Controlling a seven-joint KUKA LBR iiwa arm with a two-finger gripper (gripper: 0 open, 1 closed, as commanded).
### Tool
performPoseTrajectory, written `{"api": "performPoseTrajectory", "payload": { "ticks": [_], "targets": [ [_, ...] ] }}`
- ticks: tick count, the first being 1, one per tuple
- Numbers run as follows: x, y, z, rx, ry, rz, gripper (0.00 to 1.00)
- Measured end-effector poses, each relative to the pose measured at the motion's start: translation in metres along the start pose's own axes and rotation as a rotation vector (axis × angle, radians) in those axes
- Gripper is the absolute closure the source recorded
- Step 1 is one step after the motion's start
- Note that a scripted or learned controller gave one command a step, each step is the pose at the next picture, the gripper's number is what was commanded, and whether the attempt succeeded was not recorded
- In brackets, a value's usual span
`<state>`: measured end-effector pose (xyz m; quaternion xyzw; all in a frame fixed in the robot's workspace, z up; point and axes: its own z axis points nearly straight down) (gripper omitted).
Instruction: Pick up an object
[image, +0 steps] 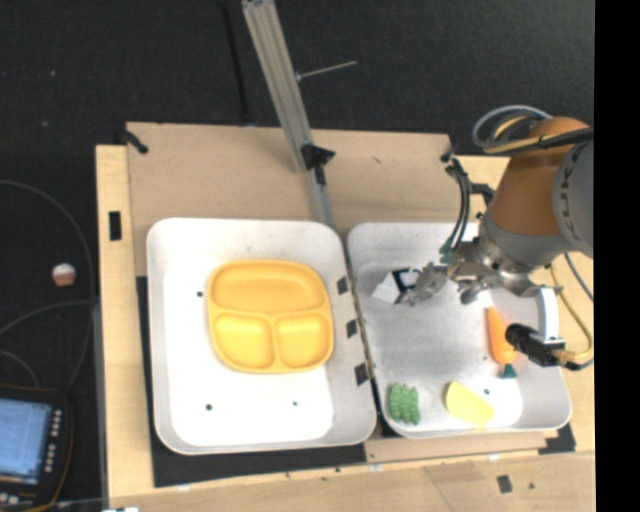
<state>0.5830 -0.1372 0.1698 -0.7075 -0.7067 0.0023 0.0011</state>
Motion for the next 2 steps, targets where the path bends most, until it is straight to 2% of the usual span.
{"api": "performPoseTrajectory", "payload": {
  "ticks": [1, 2],
  "targets": [
    [-0.0033, 0.0, 0.0631, 0.001, 0.0, 0.0, 0.0],
    [-0.0044, 0.0002, 0.069, -0.004, 0.0, 0.002, 0.0]
  ]
}}
